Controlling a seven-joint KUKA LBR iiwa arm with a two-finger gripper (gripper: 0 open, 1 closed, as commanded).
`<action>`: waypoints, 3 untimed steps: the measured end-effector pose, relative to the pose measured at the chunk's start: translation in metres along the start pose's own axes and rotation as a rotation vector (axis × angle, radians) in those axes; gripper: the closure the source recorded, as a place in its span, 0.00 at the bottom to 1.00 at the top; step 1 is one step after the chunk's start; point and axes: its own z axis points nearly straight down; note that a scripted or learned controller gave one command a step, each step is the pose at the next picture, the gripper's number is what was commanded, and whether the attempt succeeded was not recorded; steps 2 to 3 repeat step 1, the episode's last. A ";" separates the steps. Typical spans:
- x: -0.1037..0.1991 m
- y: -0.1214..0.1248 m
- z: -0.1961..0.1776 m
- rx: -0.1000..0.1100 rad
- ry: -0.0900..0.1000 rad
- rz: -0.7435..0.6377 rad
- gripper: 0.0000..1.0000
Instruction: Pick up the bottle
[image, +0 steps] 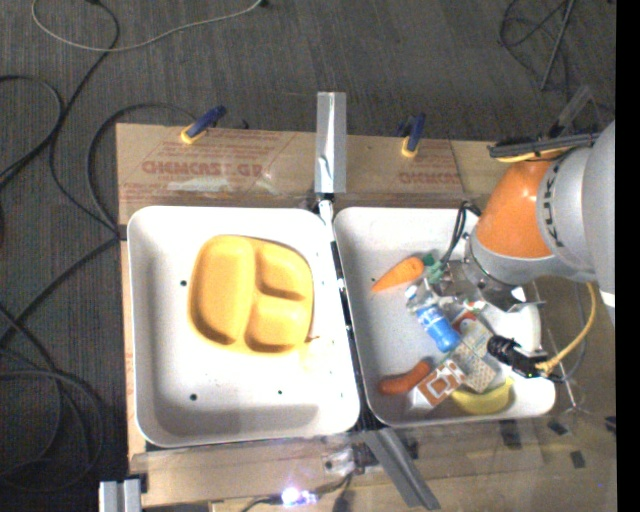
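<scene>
— Clear plastic, blue label: that is the bottle (436, 322). Where is it filed?

— Right bin (380, 235), middle, lying on its side at a slant. Neighbours: carrot (399, 273) just above-left of its cap end; sausage (405, 381) below; banana (484, 400) and a small printed packet (442, 380) toward the near corner. Left bin (150, 330) holds a yellow divided tray (252, 292), well apart.

— And your jaws (462, 305)?

— Low over the bottle's right flank, under my orange-banded wrist. Whether they stand apart or together I cannot tell; my own body hides them. I do not list the bottle as held.

— How should the step be done well?

— My judgement: set the jaws across the bottle's narrow width, not along its length, centred on the label. Stay off the carrot. Close firmly but gently, since thin plastic may buckle or roll, then lift straight up.
</scene>
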 end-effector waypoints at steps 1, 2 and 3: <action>0.061 -0.045 -0.132 0.013 0.001 -0.176 1.00; 0.061 -0.045 -0.132 0.013 0.001 -0.176 1.00; 0.061 -0.045 -0.132 0.013 0.001 -0.176 1.00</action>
